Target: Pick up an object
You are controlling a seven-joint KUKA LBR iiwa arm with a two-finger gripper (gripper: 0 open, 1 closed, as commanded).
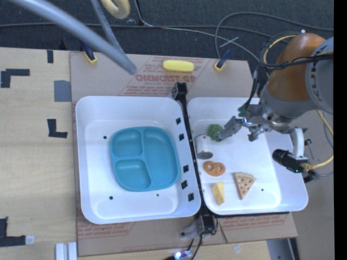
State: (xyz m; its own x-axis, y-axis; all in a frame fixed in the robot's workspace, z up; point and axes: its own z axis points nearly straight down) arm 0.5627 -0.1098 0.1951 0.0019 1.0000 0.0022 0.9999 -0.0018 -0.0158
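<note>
- Gripper (242, 128): fingers spread open, holding nothing, just right of the broccoli floret (215, 130) in the right bin (282, 199).
- Nearby: pretzel (214, 169), pizza slice (244, 184), cheese wedge (218, 193).
- Left bin (87, 145): glossy blue divided plate (145, 158).

One fixed cam overhead, slanted down on both bins (87, 145).

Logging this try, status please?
Claw over right bin, fingers spread, holding nothing. Broccoli beside its tip. Pretzel, pizza slice untouched.
</note>
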